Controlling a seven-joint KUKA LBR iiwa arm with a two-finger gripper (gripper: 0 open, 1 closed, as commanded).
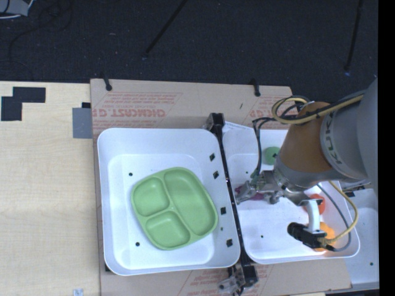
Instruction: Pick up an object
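Likeliest target for me: small green round piece (270,155), just past the hand (245,193) toward the far wall of the right bin (271,245), partly hidden by the arm. I judge it light, stiff plastic, maybe slick; I'd pinch it across its width. Hand is over the bin floor by the divider; can't tell if wide or narrow, nothing seen held. Orange bit (325,232) lies behind the hand, arm side. Green divided plate (174,208) in the left bin (117,159) ahead of it: broad, rim-only grab.
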